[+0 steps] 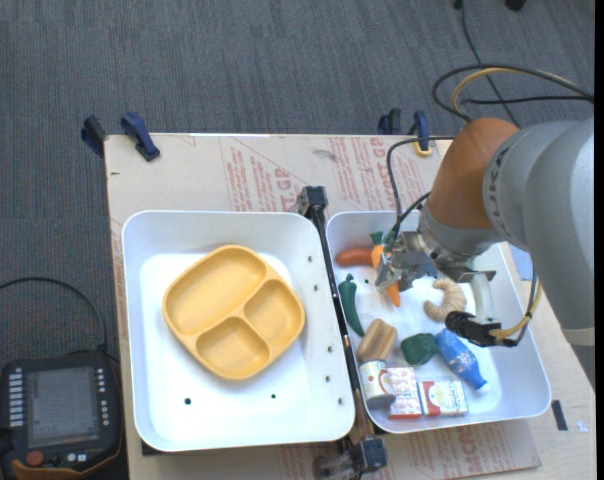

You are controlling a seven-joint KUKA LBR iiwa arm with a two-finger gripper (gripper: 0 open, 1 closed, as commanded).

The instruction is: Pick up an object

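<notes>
Several toy foods are lying in the right bin [527, 393]; the gripper [394, 280] is hanging low over the carrot [354, 257] and pepper [350, 305], finger state impossible to tell, so nothing is looking lifted yet and the pick is remaining

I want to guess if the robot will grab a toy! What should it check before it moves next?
1. Tool is over the right bin: ok.
2. Something is between its tips: cannot tell; an orange piece sits right under it.
3. Toys close around could get bumped, like the green pepper and the carrot: not ok, crowded.
4. Other toys lie free to pick, like the blue bottle and the bread roll: ok.
5. Yellow plate sits in the left bin, out of the way: ok.
</notes>
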